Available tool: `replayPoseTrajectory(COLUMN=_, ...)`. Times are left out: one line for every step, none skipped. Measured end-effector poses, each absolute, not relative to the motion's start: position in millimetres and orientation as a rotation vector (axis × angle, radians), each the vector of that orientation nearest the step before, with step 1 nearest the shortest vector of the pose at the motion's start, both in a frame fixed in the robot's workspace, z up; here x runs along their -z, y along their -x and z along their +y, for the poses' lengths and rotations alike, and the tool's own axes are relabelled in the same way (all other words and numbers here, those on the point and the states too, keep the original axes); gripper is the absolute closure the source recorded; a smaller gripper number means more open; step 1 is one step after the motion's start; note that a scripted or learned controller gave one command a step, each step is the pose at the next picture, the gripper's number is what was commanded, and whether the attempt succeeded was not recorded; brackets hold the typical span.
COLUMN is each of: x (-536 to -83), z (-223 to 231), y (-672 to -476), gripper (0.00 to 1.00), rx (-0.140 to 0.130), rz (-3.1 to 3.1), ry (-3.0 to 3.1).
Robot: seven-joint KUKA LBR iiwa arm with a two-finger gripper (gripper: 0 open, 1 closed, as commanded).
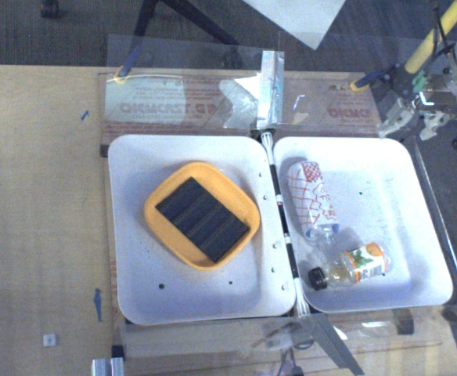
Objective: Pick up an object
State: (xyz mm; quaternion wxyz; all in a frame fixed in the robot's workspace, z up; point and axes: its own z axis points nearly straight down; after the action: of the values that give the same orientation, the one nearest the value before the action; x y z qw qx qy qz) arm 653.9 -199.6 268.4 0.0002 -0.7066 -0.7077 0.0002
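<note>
An orange square dish with a black ridged insert (202, 223) lies in the left bin (134, 288). In the right bin (416, 210) a clear bottle with a red-and-white patterned wrap (309, 195) lies near the left wall. Just below it, a small bottle with an orange label and a black cap (351, 265) rests on its side. My gripper (411, 123) hovers over the right bin's far right corner, well away from all three objects. Its fingers are spread open with nothing between them.
A clear plastic barrier with crumpled wrap (244, 100) stands behind the bins. Bare wooden benchtop (41, 210) stretches to the left. Cables and a yellow hose (432, 37) hang near the arm at the top right.
</note>
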Motion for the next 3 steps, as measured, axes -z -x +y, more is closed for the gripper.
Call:
replayPoseTrajectory(x=-123, z=-151, y=-560.9, gripper=0.00, rx=0.000, rz=-2.372, ry=2.060)
replayPoseTrajectory(x=-88, z=-178, y=-511.9, gripper=0.00, rx=0.005, rz=-2.419, ry=2.013)
replayPoseTrajectory(x=-89, z=-117, y=-482.1, gripper=0.00, rx=0.008, rz=-2.557, ry=1.837)
